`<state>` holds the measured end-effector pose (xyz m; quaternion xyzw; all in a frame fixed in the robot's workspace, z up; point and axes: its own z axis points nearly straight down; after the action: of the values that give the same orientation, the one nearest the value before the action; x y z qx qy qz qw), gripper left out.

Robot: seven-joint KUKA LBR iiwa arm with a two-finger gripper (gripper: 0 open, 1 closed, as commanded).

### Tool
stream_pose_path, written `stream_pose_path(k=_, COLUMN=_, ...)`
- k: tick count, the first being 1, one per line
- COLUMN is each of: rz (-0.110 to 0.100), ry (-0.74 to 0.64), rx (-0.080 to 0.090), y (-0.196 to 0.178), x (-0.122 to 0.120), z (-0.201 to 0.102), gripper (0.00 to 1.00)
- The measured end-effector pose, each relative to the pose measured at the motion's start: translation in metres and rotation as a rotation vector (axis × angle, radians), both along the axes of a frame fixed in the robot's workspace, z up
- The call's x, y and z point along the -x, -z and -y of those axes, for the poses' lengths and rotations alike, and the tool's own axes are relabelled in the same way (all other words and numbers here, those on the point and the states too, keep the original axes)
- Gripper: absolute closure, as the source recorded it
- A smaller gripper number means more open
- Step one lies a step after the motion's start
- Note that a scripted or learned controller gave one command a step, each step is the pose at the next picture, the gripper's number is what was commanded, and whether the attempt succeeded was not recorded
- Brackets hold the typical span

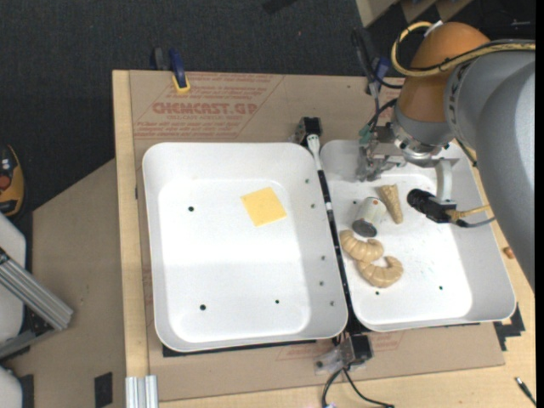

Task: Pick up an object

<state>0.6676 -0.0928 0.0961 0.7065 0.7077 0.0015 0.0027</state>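
Note:
My gripper [375, 165] hangs over the back left corner of the right bin [476, 300], just behind the objects there. A tan cone [391, 202] lies a little in front of it. Beside the cone sits a small white and grey cylinder [367, 217]. Two pale curled croissants [363, 246] [382, 272] lie nearer the front, touching each other. A flat yellow square [263, 206] rests in the left bin [161, 228], far from the gripper. I see nothing held in the gripper.
A black divider rail [327, 215] runs between the two bins. A clamp [178, 68] sits at the back left of the cardboard base. The grey arm [501, 134] covers the right bin's back right corner.

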Motion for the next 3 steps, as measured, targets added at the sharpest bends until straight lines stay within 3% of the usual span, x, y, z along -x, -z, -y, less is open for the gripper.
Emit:
stream_pose_path(k=1, rz=0.003, ry=-0.001, rx=0.001, y=-0.011, x=-0.001, z=0.000, gripper=1.00)
stream_pose_path(k=2, rz=0.004, ry=-0.007, rx=-0.003, y=-0.095, x=-0.001, z=-0.088, gripper=1.00)
stream_pose_path(k=3, rz=-0.003, ry=-0.007, rx=-0.005, y=-0.089, x=0.001, z=-0.170, gripper=1.00)
